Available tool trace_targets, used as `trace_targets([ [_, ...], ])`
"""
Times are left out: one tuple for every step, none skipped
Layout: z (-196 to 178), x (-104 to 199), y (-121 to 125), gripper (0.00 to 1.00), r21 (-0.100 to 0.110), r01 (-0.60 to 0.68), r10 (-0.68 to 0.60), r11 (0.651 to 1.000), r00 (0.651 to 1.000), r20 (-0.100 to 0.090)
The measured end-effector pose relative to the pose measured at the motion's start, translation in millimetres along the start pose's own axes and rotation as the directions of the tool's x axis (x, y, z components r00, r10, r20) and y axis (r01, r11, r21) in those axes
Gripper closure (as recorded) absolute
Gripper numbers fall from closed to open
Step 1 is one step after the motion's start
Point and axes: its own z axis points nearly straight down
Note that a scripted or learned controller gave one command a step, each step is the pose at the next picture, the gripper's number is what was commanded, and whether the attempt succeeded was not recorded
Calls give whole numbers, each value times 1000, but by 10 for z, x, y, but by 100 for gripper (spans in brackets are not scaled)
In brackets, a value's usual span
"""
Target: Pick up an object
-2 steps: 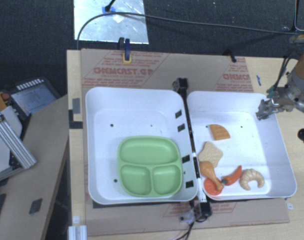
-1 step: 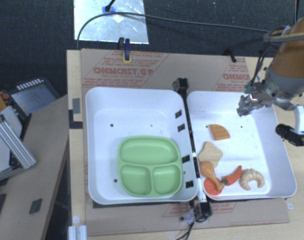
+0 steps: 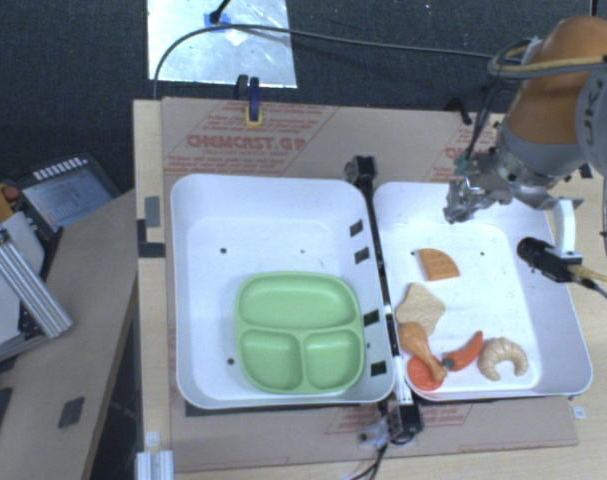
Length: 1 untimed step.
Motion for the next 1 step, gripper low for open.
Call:
trace_targets([
  [-104,517,83,100,1,0,0,1000,1000,-1],
])
